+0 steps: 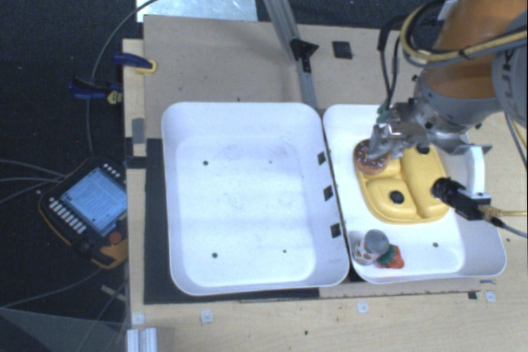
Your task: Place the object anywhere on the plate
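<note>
**Gripper low over the doughnut at the plate's corner**

Two shallow white bins sit side by side on the counter [223, 62]. The left bin [186, 177] shows a bare white floor with a few small dark dots. The right bin [487, 255] carries everything of interest: a yellow plate [408, 190] lying across its middle, a small round doughnut-like object [373, 161] with brown and pink on it at the plate's ten o'clock corner, and, down at the bin's seven o'clock corner, a little grey cylinder [376, 241] just beside an orange-and-green toy [391, 258].

The arm reaches in from three o'clock, its orange band above the wrist, and the gripper [384, 141] is down at the doughnut, at about the bin's eleven o'clock. From this slanted overhead angle I cannot tell whether it is spread or closed, nor whether the doughnut is gripped or merely lying underneath.

The doughnut looks like the task's object, since the gripper is set right on it. It seems to overlap the plate's raised edge, though whether it rests on the plate or just against it is hard to judge. If it counts as on the plate, little is left but to let go and lift away; if it sits off the rim, a short shift toward four o'clock would bring it over the plate's flat middle, where it is less likely to roll off.
</note>
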Controlling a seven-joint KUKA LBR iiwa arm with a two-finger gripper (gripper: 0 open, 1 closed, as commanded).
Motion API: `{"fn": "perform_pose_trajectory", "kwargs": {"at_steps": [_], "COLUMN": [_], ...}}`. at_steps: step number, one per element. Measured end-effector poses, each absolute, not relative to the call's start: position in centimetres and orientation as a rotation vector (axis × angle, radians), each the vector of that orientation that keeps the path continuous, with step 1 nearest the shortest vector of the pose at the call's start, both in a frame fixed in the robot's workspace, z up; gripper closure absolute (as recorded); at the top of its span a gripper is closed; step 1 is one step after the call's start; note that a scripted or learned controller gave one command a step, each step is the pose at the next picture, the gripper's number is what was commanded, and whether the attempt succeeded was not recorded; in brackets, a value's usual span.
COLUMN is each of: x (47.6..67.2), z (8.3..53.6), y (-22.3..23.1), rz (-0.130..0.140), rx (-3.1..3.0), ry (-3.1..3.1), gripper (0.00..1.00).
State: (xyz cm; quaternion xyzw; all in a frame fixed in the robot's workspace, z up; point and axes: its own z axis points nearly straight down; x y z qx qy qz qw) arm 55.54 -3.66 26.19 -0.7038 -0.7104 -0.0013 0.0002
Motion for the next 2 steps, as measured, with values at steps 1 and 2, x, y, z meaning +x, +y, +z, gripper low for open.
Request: {"fn": "perform_pose_trajectory", "kwargs": {"at_steps": [1,2], "x": [54.1,53.9], "z": [24.6,24.8], "y": [1.3,7.1], "rz": [-0.002,-0.005], "rx": [-2.209,-2.208], "ry": [-2.231,-2.232], "gripper": [1.00,1.00]}}
